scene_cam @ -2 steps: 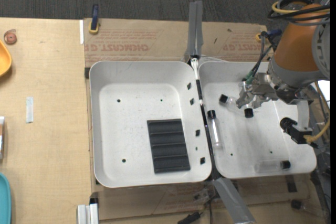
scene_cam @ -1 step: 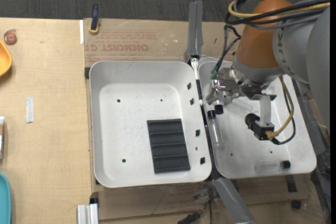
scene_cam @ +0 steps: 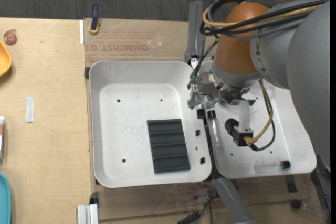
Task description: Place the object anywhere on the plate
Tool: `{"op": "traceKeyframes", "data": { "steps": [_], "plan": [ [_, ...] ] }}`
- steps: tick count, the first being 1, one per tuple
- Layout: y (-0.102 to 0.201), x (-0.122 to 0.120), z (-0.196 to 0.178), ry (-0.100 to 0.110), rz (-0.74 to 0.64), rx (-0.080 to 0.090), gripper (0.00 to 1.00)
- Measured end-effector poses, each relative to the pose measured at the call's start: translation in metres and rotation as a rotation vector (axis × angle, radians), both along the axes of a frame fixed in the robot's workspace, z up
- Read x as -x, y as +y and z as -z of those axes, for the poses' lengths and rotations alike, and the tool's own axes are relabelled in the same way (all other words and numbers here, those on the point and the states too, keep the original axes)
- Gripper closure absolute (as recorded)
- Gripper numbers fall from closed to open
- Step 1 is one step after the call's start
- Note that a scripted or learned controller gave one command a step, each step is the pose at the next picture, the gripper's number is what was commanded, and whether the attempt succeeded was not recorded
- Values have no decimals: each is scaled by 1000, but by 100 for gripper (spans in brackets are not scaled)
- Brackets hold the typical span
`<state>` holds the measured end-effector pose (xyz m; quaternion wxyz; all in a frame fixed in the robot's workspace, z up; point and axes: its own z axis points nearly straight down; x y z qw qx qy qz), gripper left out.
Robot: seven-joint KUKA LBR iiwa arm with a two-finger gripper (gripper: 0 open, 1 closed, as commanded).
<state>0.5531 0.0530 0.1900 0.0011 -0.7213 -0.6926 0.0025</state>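
Hovering at the bin divider, our gripper (scene_cam: 206, 112) — grip state unreadable — risks snagging the rim, missing the dark ridged plate (scene_cam: 168, 145).

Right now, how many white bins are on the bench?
2. The left bin lies mid-frame and holds a dark ribbed plate. The right bin sits beside it, touching, under the arm, which may hide part of its contents.

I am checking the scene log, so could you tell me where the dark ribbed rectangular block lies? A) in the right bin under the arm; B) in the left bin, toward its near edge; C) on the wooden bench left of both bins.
B: the dark ribbed block lies flat on the left bin floor, toward its near edge.
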Motion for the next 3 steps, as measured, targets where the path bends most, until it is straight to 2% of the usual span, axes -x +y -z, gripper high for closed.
{"op": "traceKeyframes", "data": {
  "steps": [1,2,3],
  "plan": [
    [52,69,-10,0,-204,-1,100],
    [118,76,-21,-1,193,3,100],
    [175,76,-17,-1,88,3,100]
  ]
}}
